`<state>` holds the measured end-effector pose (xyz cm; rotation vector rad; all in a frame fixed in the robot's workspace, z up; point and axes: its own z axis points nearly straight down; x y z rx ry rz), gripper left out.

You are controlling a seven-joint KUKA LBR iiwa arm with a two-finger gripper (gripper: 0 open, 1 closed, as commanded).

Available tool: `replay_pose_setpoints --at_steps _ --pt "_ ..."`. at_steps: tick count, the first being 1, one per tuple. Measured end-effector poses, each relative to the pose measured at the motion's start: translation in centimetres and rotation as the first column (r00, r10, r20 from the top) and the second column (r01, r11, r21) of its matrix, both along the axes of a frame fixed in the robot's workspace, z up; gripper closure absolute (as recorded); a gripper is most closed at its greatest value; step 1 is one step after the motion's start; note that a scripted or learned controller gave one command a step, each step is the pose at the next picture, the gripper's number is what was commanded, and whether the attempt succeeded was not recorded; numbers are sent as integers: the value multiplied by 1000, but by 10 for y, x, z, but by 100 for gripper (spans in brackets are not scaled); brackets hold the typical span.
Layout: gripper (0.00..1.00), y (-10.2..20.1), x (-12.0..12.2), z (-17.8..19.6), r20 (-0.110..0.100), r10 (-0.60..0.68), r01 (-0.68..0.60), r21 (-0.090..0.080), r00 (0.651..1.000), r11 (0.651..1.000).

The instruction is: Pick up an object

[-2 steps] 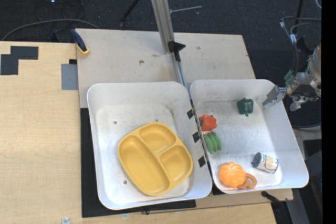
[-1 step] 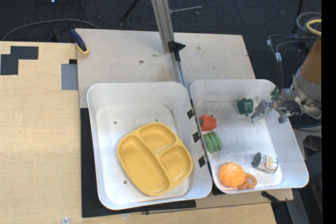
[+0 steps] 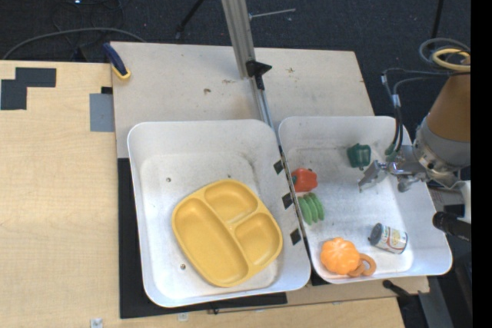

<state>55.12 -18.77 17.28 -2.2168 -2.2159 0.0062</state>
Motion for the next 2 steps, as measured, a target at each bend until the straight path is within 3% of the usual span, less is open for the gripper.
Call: replay_pose_setpoints --at_steps 1,2 --pt "0 -3 2 -63 -1 0 0 1 1000 1000" --pt "100 -4 3 -49 3 -3 3 -1 1000 1000"
